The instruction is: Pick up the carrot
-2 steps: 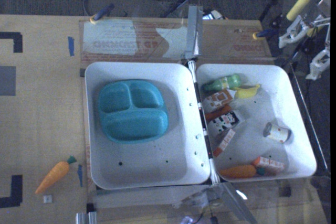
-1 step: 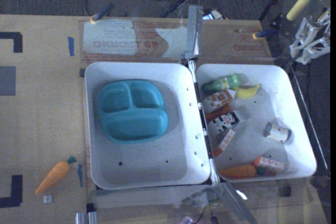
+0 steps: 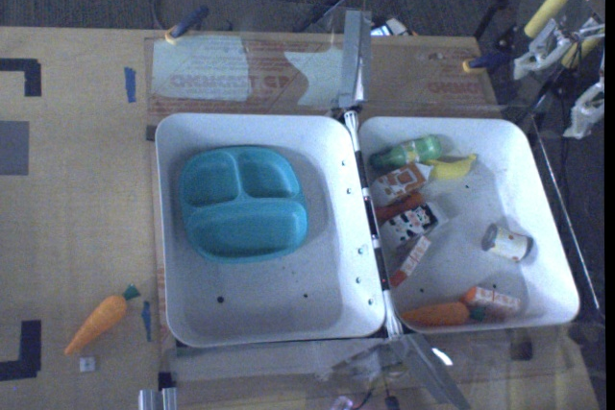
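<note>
Carrot, the toy I am asked to pick up, appears as two candidates here. One carrot on the desk [image 3: 96, 322] lies outside both bins, near the lower left corner of the left bin [image 3: 279, 293], its green top pointing up and to the right toward that bin and its tip toward the lower left. A second long orange piece [image 3: 437, 313], which I judge could also be a carrot, lies flat along the near wall of the right bin [image 3: 480, 197], just beside a small orange and white packet [image 3: 495, 301]. The left bin holds a teal divided plate [image 3: 245, 204], sitting in its upper half. The right bin carries the clutter: a green bottle [image 3: 408, 152] and a yellow banana [image 3: 452, 168] near the far wall, several small cartons [image 3: 408, 206] heaped against the divider between the bins, and a white can [image 3: 506, 243] lying on its side apart from the rest. I judge the cartons sit against the divider because the bin floor slopes things toward its walls. I cannot tell the state of the end effector from this view, so I treat the task as not yet begun. The orange piece in the right bin is pressed close to the wall, which I expect leaves little room to close around it; the one on the desk [image 3: 67, 206] has open space on every side.
</note>
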Controlling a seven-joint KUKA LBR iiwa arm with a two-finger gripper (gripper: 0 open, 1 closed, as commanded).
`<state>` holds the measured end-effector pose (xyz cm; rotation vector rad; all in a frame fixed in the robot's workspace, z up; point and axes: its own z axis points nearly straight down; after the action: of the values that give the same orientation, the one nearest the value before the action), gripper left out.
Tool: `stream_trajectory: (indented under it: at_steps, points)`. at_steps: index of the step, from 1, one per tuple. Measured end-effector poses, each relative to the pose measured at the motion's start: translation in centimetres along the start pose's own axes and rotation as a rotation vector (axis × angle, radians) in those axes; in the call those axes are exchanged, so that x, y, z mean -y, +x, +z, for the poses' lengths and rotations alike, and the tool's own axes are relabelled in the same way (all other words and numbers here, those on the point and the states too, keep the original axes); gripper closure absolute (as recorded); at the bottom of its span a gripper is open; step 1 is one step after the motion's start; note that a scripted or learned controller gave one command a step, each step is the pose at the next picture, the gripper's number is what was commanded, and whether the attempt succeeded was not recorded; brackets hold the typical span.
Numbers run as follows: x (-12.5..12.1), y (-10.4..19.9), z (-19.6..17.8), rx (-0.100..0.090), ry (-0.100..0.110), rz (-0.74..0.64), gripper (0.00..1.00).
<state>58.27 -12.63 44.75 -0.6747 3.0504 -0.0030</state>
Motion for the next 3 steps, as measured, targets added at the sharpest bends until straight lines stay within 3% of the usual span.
stream_trajectory:
  at_steps: [1,2,3]
  points:
    - [0.9,1.2,3.6,-0.011,-0.009,-0.373,0.0]
    - [1.9,1.7,1.2,-0.007,-0.007,-0.711,0.0]
    - [1.8,2.2,1.2,-0.005,-0.011,-1.18,0.0]
